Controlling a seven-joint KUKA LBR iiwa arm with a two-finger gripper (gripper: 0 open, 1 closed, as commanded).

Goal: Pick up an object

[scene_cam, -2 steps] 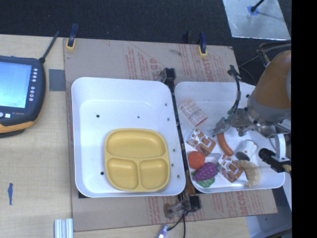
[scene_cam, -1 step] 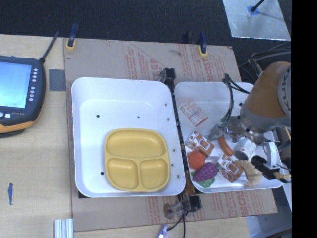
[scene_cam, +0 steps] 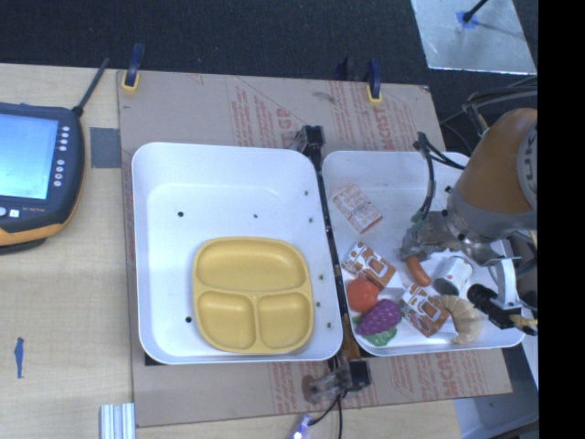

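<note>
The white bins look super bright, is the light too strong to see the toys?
In the camera view, the white bins glare a little but stay readable; the yellow tray is sharp with a soft shadow; the small toys in the right bin look slightly fuzzy; the hand sits in the arm's shade.

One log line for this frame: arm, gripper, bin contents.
arm: over right bin | gripper: low among items, near small carrot | left bin: yellow divided tray | grasp: not seen
</note>
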